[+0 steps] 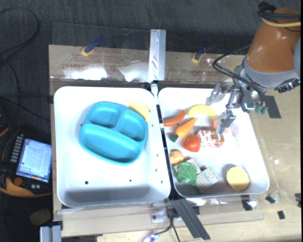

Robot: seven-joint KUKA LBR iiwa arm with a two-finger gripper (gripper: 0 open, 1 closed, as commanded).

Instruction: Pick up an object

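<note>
The right bin (257,150) holds several toy foods: an orange carrot (184,127), a second carrot-like piece (173,118), a yellow banana (202,110), a red tomato (192,143), a red-and-white carton (211,138), a green lettuce piece (186,172), a patterned piece (207,177) and a yellow round block (238,178). My gripper (224,121) hangs over the upper right part of this bin, just above and right of the carton. Nothing is visibly held in it.
The left bin (65,175) carries a blue divided plate (113,131) with a yellow piece (139,109) at its upper right corner. A metal divider post (157,54) stands behind the two bins. Cables and a handheld pendant (28,160) lie to the left.
</note>
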